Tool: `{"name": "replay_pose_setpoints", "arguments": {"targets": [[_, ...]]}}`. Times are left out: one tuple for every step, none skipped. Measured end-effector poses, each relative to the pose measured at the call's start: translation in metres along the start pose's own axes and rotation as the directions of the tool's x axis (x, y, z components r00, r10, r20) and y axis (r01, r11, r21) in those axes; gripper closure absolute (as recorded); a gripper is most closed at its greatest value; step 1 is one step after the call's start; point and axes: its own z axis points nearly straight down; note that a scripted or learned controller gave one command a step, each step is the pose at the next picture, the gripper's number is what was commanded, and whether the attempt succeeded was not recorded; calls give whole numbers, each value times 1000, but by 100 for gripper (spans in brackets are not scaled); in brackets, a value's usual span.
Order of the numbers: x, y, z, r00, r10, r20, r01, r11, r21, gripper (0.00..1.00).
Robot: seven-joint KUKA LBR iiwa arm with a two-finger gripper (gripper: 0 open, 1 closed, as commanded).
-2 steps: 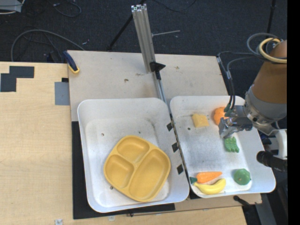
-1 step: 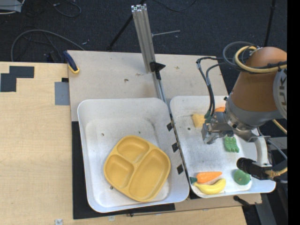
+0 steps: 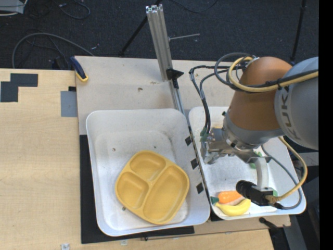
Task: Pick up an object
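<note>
- The gripper [image 3: 210,151] hung by the left wall of the right bin [image 3: 294,208] — open or closed, I could not tell.
- A banana [image 3: 235,208] and an orange piece [image 3: 228,196] lay touching at the bin's near rim.
- Risk: crowded against that rim, either might slip aside.
</note>
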Motion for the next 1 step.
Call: {"name": "replay_pose_setpoints", "arguments": {"targets": [[51, 0, -4, 1000, 1, 2, -1, 1000, -2, 100]]}}
